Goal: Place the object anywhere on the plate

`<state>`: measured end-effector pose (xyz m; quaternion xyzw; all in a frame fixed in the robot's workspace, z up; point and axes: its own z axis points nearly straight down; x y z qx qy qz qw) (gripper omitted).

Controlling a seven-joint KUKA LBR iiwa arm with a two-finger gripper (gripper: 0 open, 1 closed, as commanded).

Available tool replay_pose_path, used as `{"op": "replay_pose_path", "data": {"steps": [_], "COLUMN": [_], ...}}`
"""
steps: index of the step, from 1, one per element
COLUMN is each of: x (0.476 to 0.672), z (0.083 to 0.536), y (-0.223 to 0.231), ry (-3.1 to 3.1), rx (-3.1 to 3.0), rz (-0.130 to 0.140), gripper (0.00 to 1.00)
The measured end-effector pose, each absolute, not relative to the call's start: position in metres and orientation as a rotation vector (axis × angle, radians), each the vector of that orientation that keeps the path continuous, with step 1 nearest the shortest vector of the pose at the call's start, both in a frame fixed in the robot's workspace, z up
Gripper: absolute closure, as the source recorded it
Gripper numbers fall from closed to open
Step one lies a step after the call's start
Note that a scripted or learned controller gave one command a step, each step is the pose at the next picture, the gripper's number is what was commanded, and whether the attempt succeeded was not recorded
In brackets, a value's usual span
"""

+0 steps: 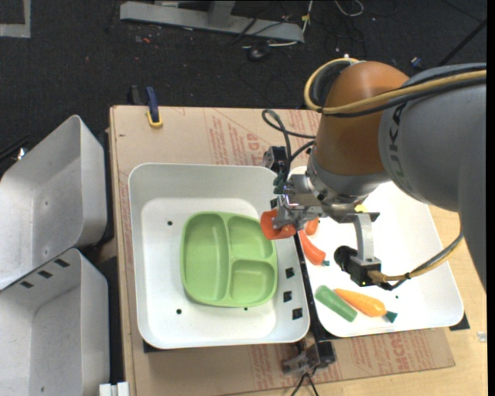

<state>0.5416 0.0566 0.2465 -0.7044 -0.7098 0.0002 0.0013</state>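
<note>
Looming closest, the grey arm (pixel 433 131) bears partial lettering "UK". Below it, the left bin (pixel 147 255) holds a green divided plate (pixel 229 260). An orange object (pixel 276 224) sits at the plate's right rim, under the fingers (pixel 290 210); their opening I cannot tell.

Dark floor (pixel 62 69), cables (pixel 348 15), cardboard-topped bench (pixel 216 131).
</note>
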Motion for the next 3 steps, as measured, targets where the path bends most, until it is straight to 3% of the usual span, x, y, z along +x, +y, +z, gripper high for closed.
{"op": "replay_pose_path", "data": {"steps": [1, 2, 3], "x": [0.516, 0.508, 0.509], "z": [0.248, 0.235, 0.235], "y": [0.106, 0.152, 0.149], "ry": [-2.228, -2.227, -2.222], "rx": [-2.210, -2.212, -2.220], "rz": [0.002, 0.004, 0.003], "gripper": [1.00, 1.00, 0.00]}}
